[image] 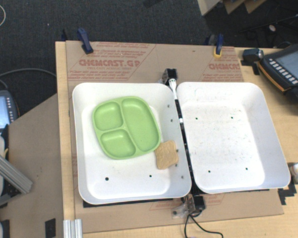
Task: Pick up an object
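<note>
Where the brown cardboard-covered bench (139, 58) spreads under the camera, two shallow white plastic bins sit side by side, their inner rims touching along a dark seam. Both are rounded at the corners; the right bin (233, 138) shows a speckled, scuffed floor. Inside the left bin (89, 182) lies a light green plastic tray (126, 128) with three compartments, one long section on its right side and two smaller ones on its left, turned at a slight angle. Just beside the tray's lower right corner, touching or nearly touching its rim, rests a small tan slice of toast-like material (166, 155), roughly square with uneven edges and a grainy surface, lying flat on the bin floor near the seam. As for the gripper, whether it is open or closed cannot be told.
</note>
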`<action>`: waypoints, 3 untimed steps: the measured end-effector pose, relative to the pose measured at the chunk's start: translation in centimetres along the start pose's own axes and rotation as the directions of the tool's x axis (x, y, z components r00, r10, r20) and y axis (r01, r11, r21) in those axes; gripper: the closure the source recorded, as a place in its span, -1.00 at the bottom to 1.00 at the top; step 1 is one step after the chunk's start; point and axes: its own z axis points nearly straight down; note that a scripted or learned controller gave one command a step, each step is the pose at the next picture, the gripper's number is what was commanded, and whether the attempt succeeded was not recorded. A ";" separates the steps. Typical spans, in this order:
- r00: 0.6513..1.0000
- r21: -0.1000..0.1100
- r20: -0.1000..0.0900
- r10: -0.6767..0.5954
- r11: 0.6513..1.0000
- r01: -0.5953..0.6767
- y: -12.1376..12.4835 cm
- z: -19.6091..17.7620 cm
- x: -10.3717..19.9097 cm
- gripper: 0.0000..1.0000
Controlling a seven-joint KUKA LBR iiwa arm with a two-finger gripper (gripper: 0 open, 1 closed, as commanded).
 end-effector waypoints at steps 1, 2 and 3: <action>1.000 0.026 -0.010 0.004 1.000 -0.004 -4.9 8.3 1.3 1.00; 1.000 0.028 -0.011 -0.002 1.000 0.002 -4.8 18.2 6.0 1.00; 1.000 -0.004 -0.002 -0.001 1.000 0.001 -1.1 3.2 7.2 1.00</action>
